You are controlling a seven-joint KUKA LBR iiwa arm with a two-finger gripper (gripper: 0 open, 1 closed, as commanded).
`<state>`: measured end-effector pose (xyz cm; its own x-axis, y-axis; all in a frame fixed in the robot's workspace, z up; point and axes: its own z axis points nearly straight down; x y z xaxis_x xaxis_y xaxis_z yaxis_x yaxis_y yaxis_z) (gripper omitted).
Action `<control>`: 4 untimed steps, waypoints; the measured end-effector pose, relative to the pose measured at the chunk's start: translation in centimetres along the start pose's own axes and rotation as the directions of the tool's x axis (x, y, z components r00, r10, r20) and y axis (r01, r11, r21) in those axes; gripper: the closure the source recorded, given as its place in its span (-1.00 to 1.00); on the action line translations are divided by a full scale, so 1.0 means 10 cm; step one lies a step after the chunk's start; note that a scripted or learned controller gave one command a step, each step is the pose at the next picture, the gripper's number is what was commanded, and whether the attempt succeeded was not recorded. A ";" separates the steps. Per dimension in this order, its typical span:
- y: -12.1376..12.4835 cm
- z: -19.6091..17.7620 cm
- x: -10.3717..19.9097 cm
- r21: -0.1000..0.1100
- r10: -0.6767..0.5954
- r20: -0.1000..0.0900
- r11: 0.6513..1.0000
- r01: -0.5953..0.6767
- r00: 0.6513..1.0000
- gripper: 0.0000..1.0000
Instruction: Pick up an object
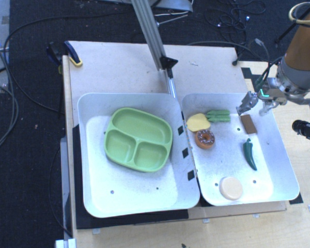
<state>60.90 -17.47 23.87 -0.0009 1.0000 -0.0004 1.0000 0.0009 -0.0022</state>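
My gripper hangs over the far right part of the right bin, its two fingers spread apart with nothing between them. Just below it lies a small brown block. Further along the bin floor are a green pepper, a chocolate donut, a yellow piece, a green ridged piece and a cream round disc.
A green divided plate sits in the left bin. A slanted metal pole rises from the bench between the bins. Cables lie on the dark floor around the bench.
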 end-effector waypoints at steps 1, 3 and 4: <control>0.01 -0.01 0.00 -0.002 0.000 0.001 1.000 0.000 1.000 -1.00; 0.03 1.18 -0.01 0.001 -0.002 -0.001 1.000 0.002 1.000 -1.00; 0.03 1.48 -0.01 -0.001 0.000 0.000 1.000 0.000 1.000 -1.00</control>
<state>61.21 -17.57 9.08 -0.0010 1.0000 -0.0009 1.0000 0.0010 -0.0013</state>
